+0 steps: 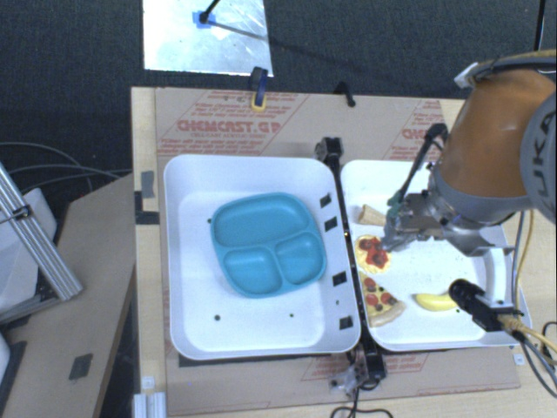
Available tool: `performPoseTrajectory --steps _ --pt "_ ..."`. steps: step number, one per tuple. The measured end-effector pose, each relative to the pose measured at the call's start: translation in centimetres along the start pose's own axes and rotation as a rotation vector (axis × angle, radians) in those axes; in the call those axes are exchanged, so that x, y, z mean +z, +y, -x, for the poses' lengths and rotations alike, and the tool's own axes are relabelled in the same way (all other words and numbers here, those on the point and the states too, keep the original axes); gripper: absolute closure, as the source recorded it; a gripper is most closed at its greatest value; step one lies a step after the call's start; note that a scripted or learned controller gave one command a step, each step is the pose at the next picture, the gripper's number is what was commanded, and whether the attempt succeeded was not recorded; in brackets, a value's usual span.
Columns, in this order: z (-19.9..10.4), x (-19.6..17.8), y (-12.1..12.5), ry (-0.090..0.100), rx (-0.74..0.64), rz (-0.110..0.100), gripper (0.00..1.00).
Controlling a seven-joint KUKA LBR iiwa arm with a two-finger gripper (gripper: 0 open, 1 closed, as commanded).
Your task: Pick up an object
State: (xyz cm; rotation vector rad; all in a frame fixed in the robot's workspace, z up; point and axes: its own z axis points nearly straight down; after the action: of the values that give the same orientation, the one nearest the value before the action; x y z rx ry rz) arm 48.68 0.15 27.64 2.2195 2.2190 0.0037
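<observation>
**Gripper low over the right bin's toy food**

From the camera above the bench, two white bins sat side by side on a cardboard-covered board. The left bin (187, 233) held a blue divided plate (265, 242) with three compartments, lying flat near the bin's middle.

The right bin (435, 329) carried the small things. A red piece that looked like a strawberry slice (374, 252) lay close to the divider between the bins. Just beyond it, toward the far wall, lay a tan wedge (371, 215). Nearer the camera sat a pizza slice (381, 303) with red dots, and to its right a yellow banana (435, 301), partly covered by a black part of the arm.

The arm (509, 138), grey with its orange band large in the frame, reached in from the right. Its gripper (389, 236) hung low over the right bin, its tip just above and beside the red piece. Whether the fingers were spread or closed could not be told from this angle, and no object showed between them.
</observation>
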Motion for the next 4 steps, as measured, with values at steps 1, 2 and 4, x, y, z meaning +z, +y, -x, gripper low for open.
performPoseTrajectory --steps 1,2,4 --pt "-2.9 0.7 0.0 0.001 -0.005 -0.002 1.0" --pt "1.6 3.4 -0.1 0.0 0.003 -0.004 1.0" --pt "-10.4 -14.6 0.1 0.007 -0.011 0.014 1.0"
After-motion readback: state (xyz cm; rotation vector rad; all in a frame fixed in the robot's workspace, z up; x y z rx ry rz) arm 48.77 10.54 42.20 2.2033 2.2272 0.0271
